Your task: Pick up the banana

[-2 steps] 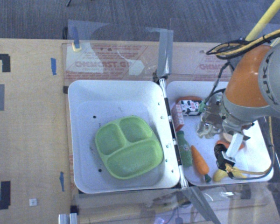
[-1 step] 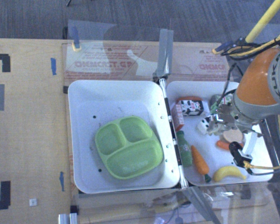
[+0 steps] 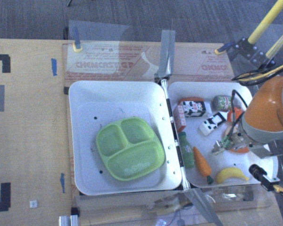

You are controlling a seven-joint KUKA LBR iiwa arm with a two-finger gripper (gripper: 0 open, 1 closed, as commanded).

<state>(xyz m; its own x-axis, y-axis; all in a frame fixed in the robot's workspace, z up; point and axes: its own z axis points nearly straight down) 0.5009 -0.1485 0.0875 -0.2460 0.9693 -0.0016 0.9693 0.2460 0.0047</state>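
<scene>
— Banana (image 3: 232, 174) lies at the right bin's (image 3: 198, 91) near edge, beside the carrot (image 3: 202, 160).
— Fingers (image 3: 221, 146) hover above it; open or closed, I can't tell. Best to descend straight and grip across its middle.

My arm (image 3: 269, 114): grey body, fat rounded orange band above the wrist. Black cable loops off the wrist. Small metallic gripper (image 3: 220, 146) at the tip, detail too small to read.
</scene>
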